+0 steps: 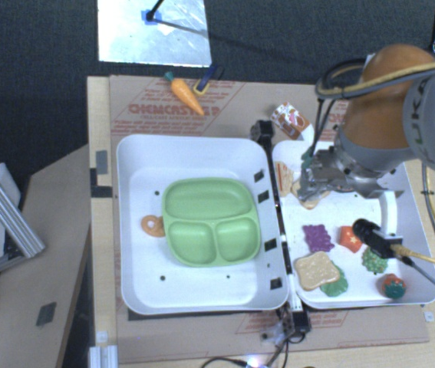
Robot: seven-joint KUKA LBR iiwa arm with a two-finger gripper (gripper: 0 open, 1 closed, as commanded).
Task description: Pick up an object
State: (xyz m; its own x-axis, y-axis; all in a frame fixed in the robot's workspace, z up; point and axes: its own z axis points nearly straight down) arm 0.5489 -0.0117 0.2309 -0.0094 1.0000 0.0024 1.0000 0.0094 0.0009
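My gripper (310,184) reaches down into the back left part of the right bin (401,291). Directly under it lies a tan toy food piece (308,201), touching or very close to it. A slice of toast (283,178) leans by the divider just to the left. Further forward in this bin are purple grapes (318,238), a red piece (350,238), a bread slice on a green leaf (319,272), broccoli (374,261) and a red and green fruit (391,286).
The left bin (136,278) holds a green divided plate (209,221) and a small orange ring (153,225) beside it. Behind the bins on the cardboard lie a toy carrot (186,95) and a wrapped snack (289,119).
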